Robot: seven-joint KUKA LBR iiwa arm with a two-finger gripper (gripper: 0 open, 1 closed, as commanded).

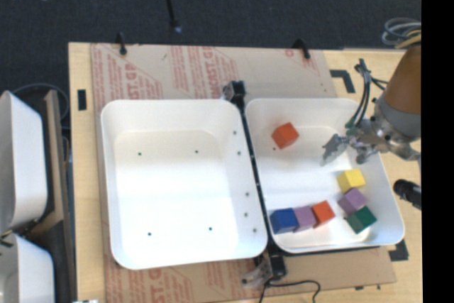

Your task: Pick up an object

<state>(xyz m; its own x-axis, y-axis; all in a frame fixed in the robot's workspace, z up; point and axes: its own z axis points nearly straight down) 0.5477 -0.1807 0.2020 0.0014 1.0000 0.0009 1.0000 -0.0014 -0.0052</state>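
blocks lie in the right bin [369,238]: an orange block [284,135] sits alone toward the bin's far left part, tilted a little, well apart from the rest. a yellow block [351,179] lies near the right wall, with a purple block [352,200] just below it and a green block [361,219] at the near right corner. along the near wall stand a blue block [284,220], a lilac block [305,217] and a second orange block [323,212], side by side and touching. all look like small plain cubes with no marks. red printed lettering runs across the cardboard [184,71] under the bins, seen upside down and too blurred to read. the end effector [344,147] hangs over the right bin between the lone orange block and the yellow one, fingers spread apart with nothing between them. the left bin [113,152] sits beside the right one on the table [81,81].
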